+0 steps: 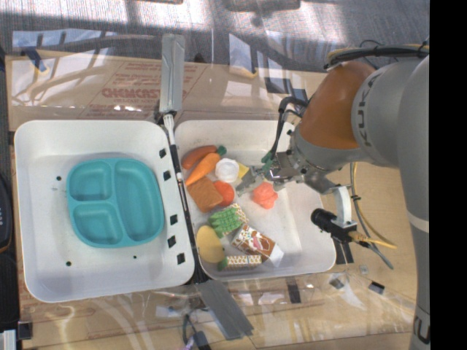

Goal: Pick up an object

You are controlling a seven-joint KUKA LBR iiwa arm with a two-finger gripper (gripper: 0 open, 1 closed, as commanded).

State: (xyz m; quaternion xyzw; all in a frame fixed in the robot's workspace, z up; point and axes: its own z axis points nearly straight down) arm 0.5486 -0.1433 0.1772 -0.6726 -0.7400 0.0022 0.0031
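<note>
From the camera above the bench we see the arm (365,115) reach in from the right, its claw (264,175) low over the right bin (310,250). We cannot tell how it is set, since the wrist hides much of it. Its tip sits just above a small salmon-pink object (265,195); whether it touches that piece we cannot tell, and we see nothing held.

The right bin holds a cluster of toy food on its left half. A carrot (203,165) lies along the upper left, with a second orange piece (198,154) just above it. A white round piece (227,170) rests beside the carrot tip. Below are a brown block (206,194) and a red piece (224,192) touching it, then a green ridged item (227,220), a yellow rounded piece (210,245) and a printed carton (257,244) near the front wall.

The left bin (36,254) carries a teal divided plate (115,201) with three compartments.

A grey bar (172,75) stands over the divide between the bins. Brown printed cardboard (124,86) lies behind them.
</note>
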